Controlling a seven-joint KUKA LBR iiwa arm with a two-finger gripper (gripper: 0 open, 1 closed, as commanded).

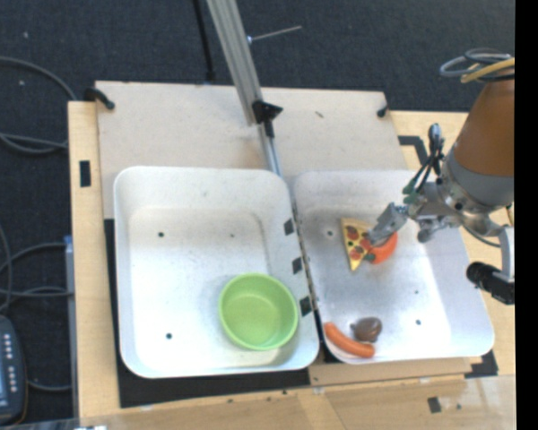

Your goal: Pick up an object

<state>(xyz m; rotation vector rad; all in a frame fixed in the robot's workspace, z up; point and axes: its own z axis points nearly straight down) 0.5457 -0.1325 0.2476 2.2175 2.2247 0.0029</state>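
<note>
From above, the gripper (383, 228) hangs low in the right bin (448, 312), touching a pizza slice (354, 245) and an orange piece (384, 247); whether its fingers grasp cannot be told. A sausage (348, 340) lies near the front rim. A green bowl (258, 311) sits in the left bin (161, 240).

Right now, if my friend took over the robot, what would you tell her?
Gripper: low in the right bin, right at the pizza slice and the orange piece beside it. I cannot tell if it is open or shut, or if it holds anything.
Things: pizza slice and orange piece lie in the middle of the right bin. A hot dog and a brown lump sit on a small plate at that bin's near-left corner. A green bowl stands in the left bin.
Done: the arm has reached the pizza slice.
Left: get a grip and lift; nothing looks lifted yet.
</note>
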